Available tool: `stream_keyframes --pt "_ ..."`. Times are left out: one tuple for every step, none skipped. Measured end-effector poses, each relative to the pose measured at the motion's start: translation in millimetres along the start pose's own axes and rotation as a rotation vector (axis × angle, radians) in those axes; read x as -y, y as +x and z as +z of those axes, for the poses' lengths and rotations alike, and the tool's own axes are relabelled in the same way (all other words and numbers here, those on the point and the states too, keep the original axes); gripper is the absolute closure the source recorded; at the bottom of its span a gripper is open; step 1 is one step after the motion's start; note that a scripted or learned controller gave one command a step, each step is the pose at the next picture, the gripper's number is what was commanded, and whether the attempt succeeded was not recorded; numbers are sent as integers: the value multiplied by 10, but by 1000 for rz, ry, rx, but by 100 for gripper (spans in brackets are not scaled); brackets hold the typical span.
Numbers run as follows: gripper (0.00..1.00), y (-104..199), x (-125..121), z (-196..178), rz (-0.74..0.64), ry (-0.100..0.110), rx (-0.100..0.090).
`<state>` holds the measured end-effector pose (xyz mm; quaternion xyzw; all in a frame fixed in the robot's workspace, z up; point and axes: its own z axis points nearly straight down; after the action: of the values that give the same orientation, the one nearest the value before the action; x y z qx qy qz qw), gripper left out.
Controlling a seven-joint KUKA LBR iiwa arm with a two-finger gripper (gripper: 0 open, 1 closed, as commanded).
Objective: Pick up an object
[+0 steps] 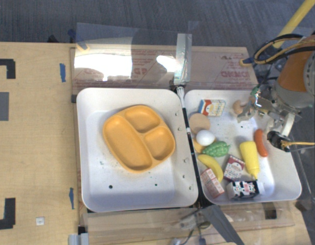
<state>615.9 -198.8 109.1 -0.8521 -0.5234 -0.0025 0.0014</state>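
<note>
In the camera view, the pincer [260,106] is seen over the far right part of the right bin [292,180], which is borne by the table [29,137]. Whether the pincer is open or closed cannot be told. A small tan piece [239,107] is found just to the pincer's left, and a red-and-white carton [211,107] further left. Below the pincer, toward the view's lower edge, an orange sausage [260,142] is laid just beside a yellow bottle [250,158]. To the pincer's lower left, a white egg [205,137], a green item [216,149], a banana [210,165] and a black-and-white carton [244,189] are gathered. Well to the left, an orange divided plate [139,137] is held in the left bin [91,188].
</note>
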Motion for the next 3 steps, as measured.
stream_keyframes --pt "0 -453 1191 216 -166 -1 5" --pt "100 -441 1169 105 -165 -9 4" --pt "100 129 423 -380 32 -1 4"
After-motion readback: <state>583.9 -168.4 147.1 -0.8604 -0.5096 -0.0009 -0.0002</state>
